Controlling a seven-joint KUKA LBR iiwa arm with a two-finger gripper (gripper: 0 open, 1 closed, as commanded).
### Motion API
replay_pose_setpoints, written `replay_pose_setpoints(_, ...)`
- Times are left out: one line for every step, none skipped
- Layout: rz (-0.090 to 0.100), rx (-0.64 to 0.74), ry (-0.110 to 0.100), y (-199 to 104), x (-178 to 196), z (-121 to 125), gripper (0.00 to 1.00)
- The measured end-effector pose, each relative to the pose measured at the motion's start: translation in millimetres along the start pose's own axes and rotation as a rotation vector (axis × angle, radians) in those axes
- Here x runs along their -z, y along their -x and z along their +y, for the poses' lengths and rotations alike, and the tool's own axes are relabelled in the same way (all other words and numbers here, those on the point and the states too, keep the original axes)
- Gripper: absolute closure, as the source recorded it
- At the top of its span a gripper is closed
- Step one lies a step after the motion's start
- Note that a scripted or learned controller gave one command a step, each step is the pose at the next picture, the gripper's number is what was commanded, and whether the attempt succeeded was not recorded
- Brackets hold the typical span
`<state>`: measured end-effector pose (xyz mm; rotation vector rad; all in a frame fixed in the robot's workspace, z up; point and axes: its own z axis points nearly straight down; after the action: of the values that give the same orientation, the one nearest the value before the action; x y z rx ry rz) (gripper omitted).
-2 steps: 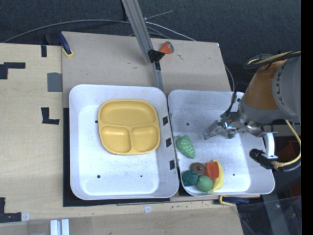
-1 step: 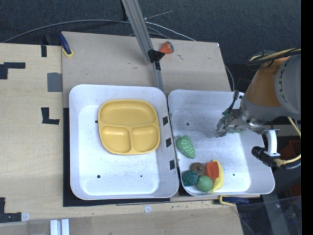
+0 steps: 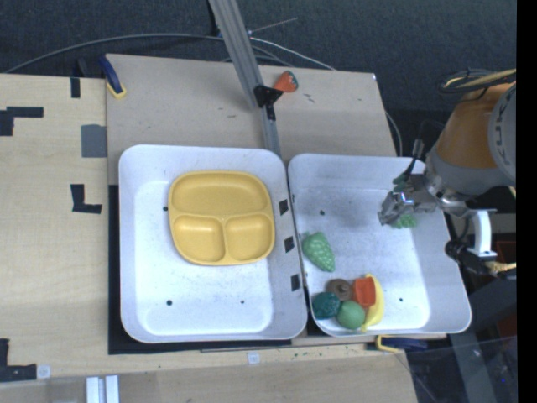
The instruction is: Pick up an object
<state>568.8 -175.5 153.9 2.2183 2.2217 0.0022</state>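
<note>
My gripper (image 3: 398,213) hangs over the right side of the right bin (image 3: 361,183), reaching in from the right. A small green object (image 3: 408,222) shows between and just under its fingertips, and the fingers look shut on it. A knobbly light green object (image 3: 319,251) lies near the bin's left wall. In the near corner sits a pile: a brown ring (image 3: 340,288), a red-orange piece (image 3: 364,291), a yellow banana (image 3: 376,306), a dark green piece (image 3: 325,306) and a green ball (image 3: 351,316).
The left bin (image 3: 143,250) holds a yellow divided plate (image 3: 222,217). A grey pole (image 3: 239,40) with a clamp and an orange-red knob (image 3: 286,81) rises behind the bins. Thin cables run across the dark floor at the back.
</note>
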Motion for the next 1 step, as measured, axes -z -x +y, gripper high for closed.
replay_pose_setpoints(-0.001,0.0,0.002,-0.3,53.0,1.3,1.0)
